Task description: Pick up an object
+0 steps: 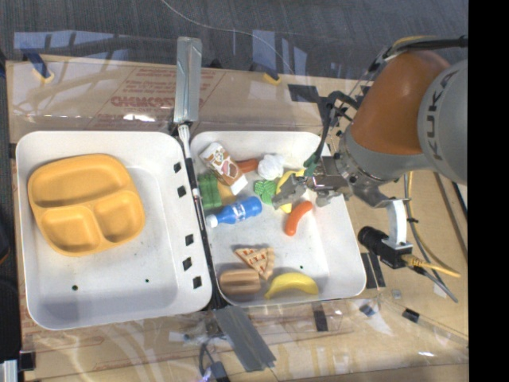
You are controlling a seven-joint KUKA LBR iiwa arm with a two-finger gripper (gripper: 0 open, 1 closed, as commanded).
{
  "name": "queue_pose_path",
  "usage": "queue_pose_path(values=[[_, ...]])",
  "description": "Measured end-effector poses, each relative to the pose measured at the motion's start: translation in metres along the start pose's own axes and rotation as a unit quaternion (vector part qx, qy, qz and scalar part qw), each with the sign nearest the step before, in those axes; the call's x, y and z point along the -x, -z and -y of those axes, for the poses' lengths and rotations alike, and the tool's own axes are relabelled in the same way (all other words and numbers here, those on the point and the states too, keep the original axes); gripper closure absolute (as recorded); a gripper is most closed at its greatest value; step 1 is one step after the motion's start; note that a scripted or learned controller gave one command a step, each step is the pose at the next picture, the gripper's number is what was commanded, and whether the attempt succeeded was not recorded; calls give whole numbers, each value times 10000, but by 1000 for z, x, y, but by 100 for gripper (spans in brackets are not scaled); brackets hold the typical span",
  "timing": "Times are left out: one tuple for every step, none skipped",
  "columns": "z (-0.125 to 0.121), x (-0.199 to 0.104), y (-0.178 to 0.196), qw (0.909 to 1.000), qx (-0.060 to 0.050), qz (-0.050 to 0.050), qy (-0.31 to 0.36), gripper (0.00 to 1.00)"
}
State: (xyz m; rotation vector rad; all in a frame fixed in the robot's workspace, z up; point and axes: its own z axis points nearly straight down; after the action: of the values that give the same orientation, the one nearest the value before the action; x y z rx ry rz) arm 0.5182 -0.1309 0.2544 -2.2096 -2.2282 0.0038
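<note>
My gripper [293, 192] hangs low over the right bin [343, 245], in its upper middle. It is right beside a green toy [265, 188] and a small yellow piece [290, 173]. An orange-red pepper [296, 217] lies just below it. Also in this bin are a blue bottle [237, 212], a green block [209, 191], a small carton [220, 163], a white lump [270, 165], a waffle slice [254, 257], a brown bun [238, 282] and a banana [292, 285]. The view does not show anything held.
The left bin [95, 293] holds a yellow divided plate [86, 203] in its upper left. A metal bar [188, 82] stands at the far end of the divider between the bins. The arm's wide orange and grey body [406, 118] overhangs the right bin's right rim.
</note>
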Motion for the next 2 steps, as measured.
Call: queue_pose_path(values=[[-68,28,-91,9988,-35,0,-497,0],[-57,45,-149,9964,44,6,-843,0]])
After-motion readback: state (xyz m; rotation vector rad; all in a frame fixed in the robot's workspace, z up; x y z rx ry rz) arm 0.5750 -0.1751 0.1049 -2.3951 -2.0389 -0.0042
